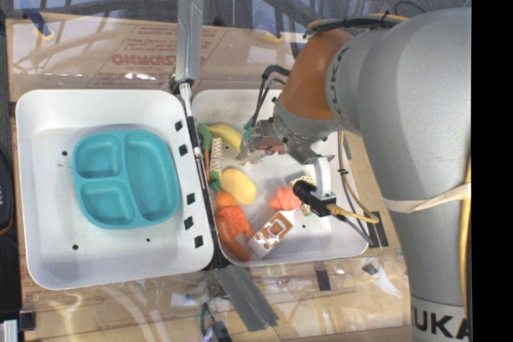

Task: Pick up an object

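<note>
Banana [225, 136] lies in the right bin [345, 240], just beside the end effector [255, 142], whose grip state cannot be told.

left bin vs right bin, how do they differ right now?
The shallow white left bin holds one thing, a teal three-compartment plastic tray lying flat; the shallow white right bin holds a clutter of small toy foods, among them a yellow banana and a yellow lemon-shaped piece. The grey arm's tool is over the right bin, not the left. Both bins are white and shallow, side by side.
</note>
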`<action>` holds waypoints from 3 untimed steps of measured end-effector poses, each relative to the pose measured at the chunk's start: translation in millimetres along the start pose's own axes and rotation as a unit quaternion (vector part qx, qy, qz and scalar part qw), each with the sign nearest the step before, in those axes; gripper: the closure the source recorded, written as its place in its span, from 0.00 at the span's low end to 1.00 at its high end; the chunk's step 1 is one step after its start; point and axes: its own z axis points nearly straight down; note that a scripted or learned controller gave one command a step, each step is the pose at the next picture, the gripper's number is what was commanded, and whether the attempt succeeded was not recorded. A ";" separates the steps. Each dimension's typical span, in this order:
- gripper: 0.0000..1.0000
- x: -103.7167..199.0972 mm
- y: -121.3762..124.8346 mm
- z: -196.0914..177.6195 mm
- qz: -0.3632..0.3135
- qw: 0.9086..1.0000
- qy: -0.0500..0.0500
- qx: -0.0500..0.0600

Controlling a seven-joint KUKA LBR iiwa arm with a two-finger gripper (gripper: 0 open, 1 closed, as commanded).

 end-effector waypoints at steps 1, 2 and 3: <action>0.00 0.2 0.0 0.1 0.000 1.000 0.000 0.000; 0.00 1.3 10.9 7.9 -0.023 1.000 -0.005 -0.002; 0.00 -10.5 35.3 9.8 -0.082 0.997 -0.002 0.000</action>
